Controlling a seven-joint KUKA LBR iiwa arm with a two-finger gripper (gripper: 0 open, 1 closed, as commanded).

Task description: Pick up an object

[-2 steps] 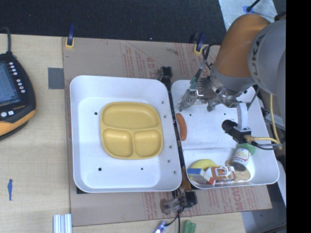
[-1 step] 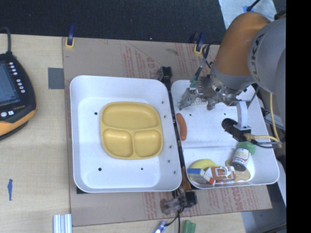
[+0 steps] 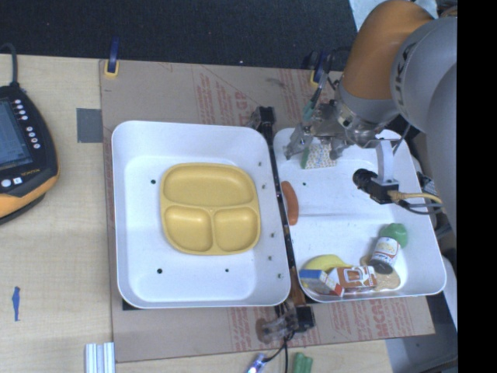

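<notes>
A: Where are the things to pick?

B: In the right bin point(image 3: 423, 282). A small jar point(image 3: 384, 253) with a dark lid stands near its right wall, a green piece point(image 3: 395, 232) just behind it. At the near edge lie a yellow object point(image 3: 324, 264) and a red and white packet point(image 3: 351, 278), touching. An orange sausage-shaped thing point(image 3: 290, 201) rests along the left wall.

A: And the gripper?

B: The gripper point(image 3: 317, 148) hangs low over the far left corner of that bin, above a small speckled white item point(image 3: 318, 158). I cannot tell how its fingers stand.

A: The arm's pose?

B: It comes in from the right, the orange band point(image 3: 382, 49) bulging above the wrist, the wrist tipped down and leftward.

A: The other bin?

B: The left bin point(image 3: 132, 278) holds a yellow divided plate point(image 3: 210, 207). A pendant point(image 3: 22, 155) lies on the bench, far left.
</notes>
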